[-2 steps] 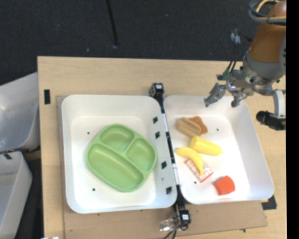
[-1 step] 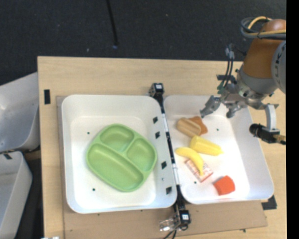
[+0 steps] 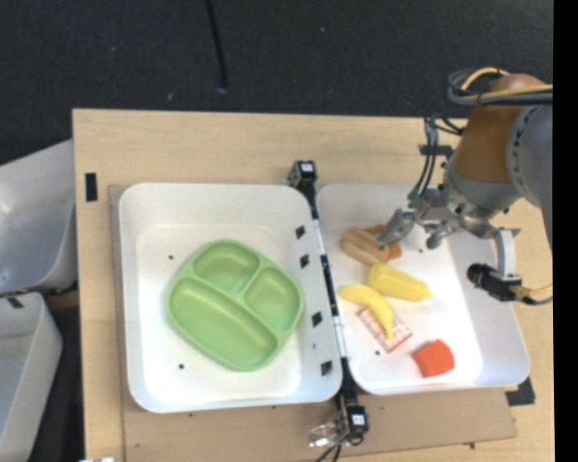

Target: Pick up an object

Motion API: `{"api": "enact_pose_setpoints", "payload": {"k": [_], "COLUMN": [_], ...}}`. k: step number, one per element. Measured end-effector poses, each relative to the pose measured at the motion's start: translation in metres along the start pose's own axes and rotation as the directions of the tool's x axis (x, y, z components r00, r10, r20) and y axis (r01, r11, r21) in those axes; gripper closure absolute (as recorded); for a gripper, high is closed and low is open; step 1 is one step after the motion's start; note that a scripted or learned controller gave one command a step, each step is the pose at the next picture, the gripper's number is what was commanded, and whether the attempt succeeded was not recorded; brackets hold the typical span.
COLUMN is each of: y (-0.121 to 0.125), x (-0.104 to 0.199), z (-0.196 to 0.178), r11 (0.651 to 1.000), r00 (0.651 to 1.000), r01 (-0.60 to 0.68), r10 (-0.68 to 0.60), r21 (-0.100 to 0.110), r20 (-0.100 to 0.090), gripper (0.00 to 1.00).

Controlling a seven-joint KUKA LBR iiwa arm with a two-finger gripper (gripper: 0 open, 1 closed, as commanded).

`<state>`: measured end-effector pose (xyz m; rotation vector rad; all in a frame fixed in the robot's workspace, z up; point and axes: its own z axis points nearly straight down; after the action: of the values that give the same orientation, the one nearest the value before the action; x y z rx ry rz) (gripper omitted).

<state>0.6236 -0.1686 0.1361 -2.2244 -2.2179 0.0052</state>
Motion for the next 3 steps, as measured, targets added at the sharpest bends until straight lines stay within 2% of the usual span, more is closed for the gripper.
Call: {"api": "enact_pose_setpoints", "payload": {"k": [1,3], "y": [0.002,0.006], "x": [-0.001,-0.01], "z": [-0.014,-0.114], "r11": [1.0,1.0], "r00": [1.0,1.0], "r01": [-0.002,0.003], "r10": [0.002,-0.003], "r21": [-0.007,-0.009], "r20": [0.0,0.0], "gripper": [1.0,1.0]}}
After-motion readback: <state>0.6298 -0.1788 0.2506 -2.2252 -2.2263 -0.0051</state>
